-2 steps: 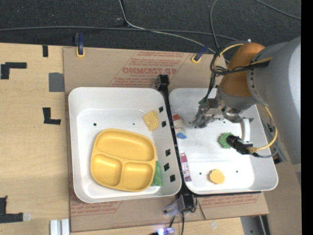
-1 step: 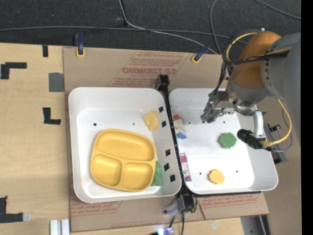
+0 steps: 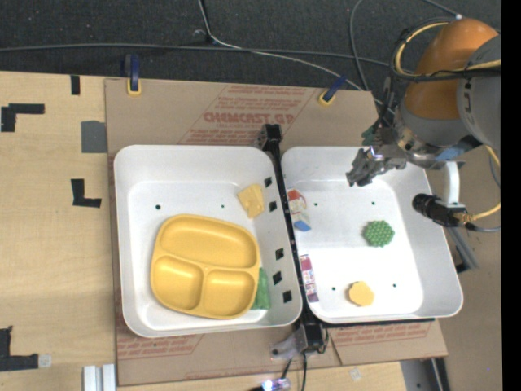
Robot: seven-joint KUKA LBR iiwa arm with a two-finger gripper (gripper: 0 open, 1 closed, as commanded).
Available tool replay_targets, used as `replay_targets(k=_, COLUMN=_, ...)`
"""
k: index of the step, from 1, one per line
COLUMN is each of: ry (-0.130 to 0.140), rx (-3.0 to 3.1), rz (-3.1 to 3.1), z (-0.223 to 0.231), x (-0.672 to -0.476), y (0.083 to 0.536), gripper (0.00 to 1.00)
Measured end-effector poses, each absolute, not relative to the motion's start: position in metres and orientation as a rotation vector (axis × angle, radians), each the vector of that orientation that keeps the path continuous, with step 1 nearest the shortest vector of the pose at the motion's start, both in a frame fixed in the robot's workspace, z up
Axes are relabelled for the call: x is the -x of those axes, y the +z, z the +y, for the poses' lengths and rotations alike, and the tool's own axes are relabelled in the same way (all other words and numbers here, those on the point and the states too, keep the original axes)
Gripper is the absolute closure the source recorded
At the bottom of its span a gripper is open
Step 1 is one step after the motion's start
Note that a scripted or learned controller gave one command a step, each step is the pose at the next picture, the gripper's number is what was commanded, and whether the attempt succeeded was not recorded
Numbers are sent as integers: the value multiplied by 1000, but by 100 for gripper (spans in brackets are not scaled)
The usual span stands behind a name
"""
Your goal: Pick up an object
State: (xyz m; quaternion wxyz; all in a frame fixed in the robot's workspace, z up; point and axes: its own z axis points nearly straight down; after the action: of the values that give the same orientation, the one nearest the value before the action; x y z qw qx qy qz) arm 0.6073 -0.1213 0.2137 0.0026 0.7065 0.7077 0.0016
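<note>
Here the grey arm w/ its glossy orange band is reaching in from the right, and the tool (image 3: 364, 172) is hanging over the back part of the right bin (image 3: 444, 300), near its rear wall. The tool is showing as a small dark metal cluster; its tip is too small and dark to read, so whether it is apart or together can't be told. Nothing is showing between its tips.

Both bins are sitting side by side on a flat brown cardboard sheet (image 3: 187, 112) w/ red print, laid on the wooden desk (image 3: 49, 243). They are shallow, smooth white plastic w/ rounded corners.

In the right bin, a round, bumpy green ball (image 3: 378, 233) is lying near the middle, well apart from the tool. A flat, round yellow-orange piece (image 3: 360, 294) is lying toward the front. By the left wall, a small white-red-blue item (image 3: 297, 210) is sitting toward the back, and a slim pink-printed packet (image 3: 308, 275) is lying along the wall, toward the front.

In the left bin (image 3: 130, 218), a glossy yellow tray (image 3: 203, 265) w/ three moulded compartments and soft rounded edges is taking up most of the floor. A pale yellow, blocky sponge-like chunk (image 3: 252, 199) is sitting just behind it, and a thin green thing (image 3: 262, 290) is wedged at its right edge.
</note>
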Motion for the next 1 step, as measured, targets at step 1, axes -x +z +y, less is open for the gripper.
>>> replay_targets(k=1, ry=4, rx=-2216, rz=2220, z=-121, x=-608, y=267, gripper=100)
